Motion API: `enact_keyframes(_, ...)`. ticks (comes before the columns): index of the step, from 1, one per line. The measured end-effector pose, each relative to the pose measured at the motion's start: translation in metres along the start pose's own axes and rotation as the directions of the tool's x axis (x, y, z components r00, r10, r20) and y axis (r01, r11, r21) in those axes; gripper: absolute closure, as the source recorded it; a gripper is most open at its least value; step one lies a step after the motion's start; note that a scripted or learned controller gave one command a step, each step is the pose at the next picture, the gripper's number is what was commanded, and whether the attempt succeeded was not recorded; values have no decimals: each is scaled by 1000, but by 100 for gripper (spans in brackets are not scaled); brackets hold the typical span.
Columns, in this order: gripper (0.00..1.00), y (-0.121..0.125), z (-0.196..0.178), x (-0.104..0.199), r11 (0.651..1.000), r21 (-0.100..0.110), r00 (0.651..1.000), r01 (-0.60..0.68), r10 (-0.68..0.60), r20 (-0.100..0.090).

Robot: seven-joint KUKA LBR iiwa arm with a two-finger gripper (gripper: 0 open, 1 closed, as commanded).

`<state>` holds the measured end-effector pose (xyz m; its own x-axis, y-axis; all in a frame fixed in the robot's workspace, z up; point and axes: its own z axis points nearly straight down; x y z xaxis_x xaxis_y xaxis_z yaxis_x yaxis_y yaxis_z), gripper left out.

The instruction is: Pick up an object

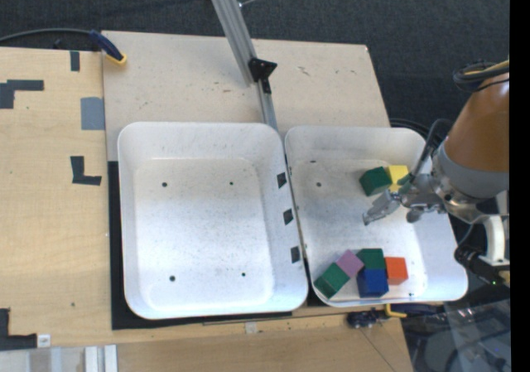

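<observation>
Two white bins sit side by side; the right bin [331, 155] holds every block. Above it the gripper [387, 206] hangs with fingers spread, gripping nothing, just below the green block [374, 180] and touching yellow block [398, 173]. Five more blocks [366, 271] cluster near the front wall.

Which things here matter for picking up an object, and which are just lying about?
For the job:
hand
green block
yellow block
cluster of blocks
right bin

Lying about:
left bin
metal pole
blue-and-yellow clamp
</observation>
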<state>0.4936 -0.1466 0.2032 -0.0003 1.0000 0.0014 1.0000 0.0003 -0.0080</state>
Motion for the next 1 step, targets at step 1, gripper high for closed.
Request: enact_keyframes(1, 0, 4, 60, -7, 1000, 0, 1000, 0, 0, 0)
